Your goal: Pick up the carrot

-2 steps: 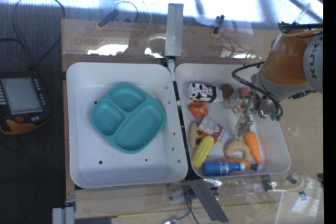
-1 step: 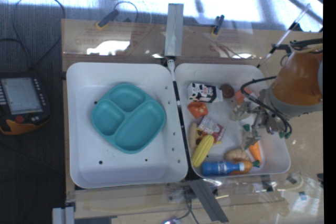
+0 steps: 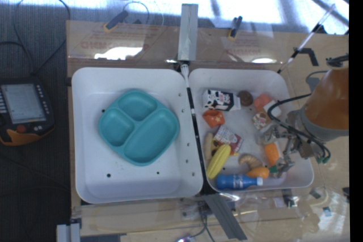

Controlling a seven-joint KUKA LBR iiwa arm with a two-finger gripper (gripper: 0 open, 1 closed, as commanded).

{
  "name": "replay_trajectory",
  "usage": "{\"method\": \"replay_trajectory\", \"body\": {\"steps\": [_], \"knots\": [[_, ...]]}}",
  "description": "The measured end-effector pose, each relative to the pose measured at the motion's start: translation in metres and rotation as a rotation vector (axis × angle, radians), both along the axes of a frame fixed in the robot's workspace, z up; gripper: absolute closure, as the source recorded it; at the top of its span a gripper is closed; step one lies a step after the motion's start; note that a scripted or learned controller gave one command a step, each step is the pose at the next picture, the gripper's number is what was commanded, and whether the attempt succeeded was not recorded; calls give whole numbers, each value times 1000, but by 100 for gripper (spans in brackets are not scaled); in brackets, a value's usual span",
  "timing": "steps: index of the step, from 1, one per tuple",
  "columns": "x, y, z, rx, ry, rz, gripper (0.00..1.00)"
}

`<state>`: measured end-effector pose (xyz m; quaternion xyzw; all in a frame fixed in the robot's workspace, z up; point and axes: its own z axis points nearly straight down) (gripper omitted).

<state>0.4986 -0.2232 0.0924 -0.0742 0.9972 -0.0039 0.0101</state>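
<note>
A small orange carrot (image 3: 272,153) lies in the right bin (image 3: 295,178) near its right wall. My gripper (image 3: 279,147) is low in that bin, directly over and around the carrot, with its dark metal parts and cables crowding it. The grey arm with its orange band (image 3: 332,102) comes in from the right edge above it. I cannot make out whether the carrot is gripped or only lies beneath the gripper. Another orange piece (image 3: 258,172) lies just in front, touching a blue bottle (image 3: 238,181).
The right bin also holds a yellow corn cob (image 3: 219,160), a red pepper (image 3: 214,118), a black-and-white milk carton (image 3: 219,100), a brown ball (image 3: 245,98) and a snack packet (image 3: 227,136). A teal divided plate (image 3: 139,126) sits in the left bin (image 3: 91,178).
</note>
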Motion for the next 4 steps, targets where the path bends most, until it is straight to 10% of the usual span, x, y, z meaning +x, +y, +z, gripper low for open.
{"method": "replay_trajectory", "body": {"steps": [1, 2, 3, 4], "knots": [[2, 0, 11, -4, -2, 2, 100], [2, 1, 10, -4, 0, 2, 0], [3, 0, 20, -7, -3, 1, 100], [2, 1, 20, -6, -2, 2, 0]]}}
